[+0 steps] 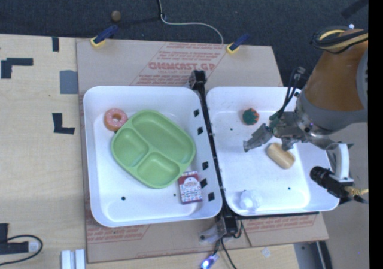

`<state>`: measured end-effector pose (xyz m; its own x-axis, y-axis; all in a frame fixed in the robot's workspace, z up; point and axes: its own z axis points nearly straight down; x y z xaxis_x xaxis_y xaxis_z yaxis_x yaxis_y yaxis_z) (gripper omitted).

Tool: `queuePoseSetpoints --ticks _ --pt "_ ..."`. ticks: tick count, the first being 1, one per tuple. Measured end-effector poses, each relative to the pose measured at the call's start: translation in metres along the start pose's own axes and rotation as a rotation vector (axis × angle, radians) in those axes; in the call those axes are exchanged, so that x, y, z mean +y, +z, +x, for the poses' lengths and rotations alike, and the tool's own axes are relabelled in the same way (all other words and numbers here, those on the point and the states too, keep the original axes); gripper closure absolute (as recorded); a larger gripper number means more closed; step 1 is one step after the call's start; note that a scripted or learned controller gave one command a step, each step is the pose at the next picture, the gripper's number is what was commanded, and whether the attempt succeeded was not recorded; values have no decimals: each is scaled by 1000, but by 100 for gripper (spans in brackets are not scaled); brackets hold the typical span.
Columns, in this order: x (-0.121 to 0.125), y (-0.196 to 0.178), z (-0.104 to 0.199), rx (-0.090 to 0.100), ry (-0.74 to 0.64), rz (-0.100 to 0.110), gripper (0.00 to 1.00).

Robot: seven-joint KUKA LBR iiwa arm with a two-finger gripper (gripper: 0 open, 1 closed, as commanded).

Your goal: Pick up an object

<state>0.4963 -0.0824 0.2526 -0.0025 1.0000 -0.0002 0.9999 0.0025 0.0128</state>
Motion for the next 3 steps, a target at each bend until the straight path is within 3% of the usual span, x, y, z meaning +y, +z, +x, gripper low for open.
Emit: queuePoseSetpoints --ticks 1,2,3 --pt "38 -216 23 -2 -2 -6 0" --pt "2 -258 111 3 -9 8 0" --pt "-10 -246 191 1 -8 16 0"
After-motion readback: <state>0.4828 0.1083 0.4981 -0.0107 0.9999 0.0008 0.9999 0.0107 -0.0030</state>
